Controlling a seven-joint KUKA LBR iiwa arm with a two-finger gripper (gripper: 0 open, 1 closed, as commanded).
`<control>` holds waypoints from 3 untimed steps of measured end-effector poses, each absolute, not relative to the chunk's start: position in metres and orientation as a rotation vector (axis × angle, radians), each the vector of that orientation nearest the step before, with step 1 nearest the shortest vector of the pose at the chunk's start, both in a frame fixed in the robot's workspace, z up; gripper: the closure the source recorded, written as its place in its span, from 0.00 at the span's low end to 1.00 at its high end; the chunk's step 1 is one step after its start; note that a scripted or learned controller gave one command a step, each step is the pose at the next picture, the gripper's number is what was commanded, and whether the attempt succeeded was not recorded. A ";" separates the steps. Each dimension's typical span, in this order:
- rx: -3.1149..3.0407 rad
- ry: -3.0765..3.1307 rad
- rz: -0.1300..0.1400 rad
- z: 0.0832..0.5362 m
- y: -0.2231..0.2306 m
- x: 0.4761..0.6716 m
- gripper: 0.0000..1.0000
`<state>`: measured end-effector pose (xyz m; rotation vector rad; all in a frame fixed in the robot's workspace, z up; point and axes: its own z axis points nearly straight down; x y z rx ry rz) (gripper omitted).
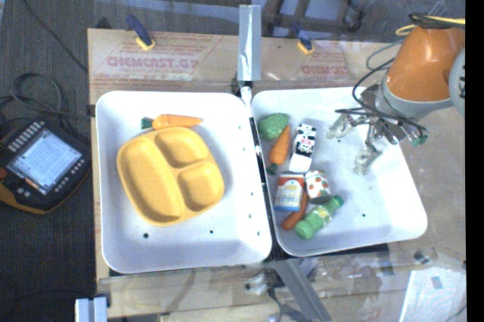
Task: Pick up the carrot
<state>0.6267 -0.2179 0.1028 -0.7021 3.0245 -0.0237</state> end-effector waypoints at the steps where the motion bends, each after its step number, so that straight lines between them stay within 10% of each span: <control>1: -0.753 3.005 -0.026 0.104 -0.217 0.595 0.00; 2: -0.803 3.009 -0.022 0.100 -0.224 0.668 0.00; 3: -1.073 2.926 -0.027 0.100 -0.174 0.652 0.00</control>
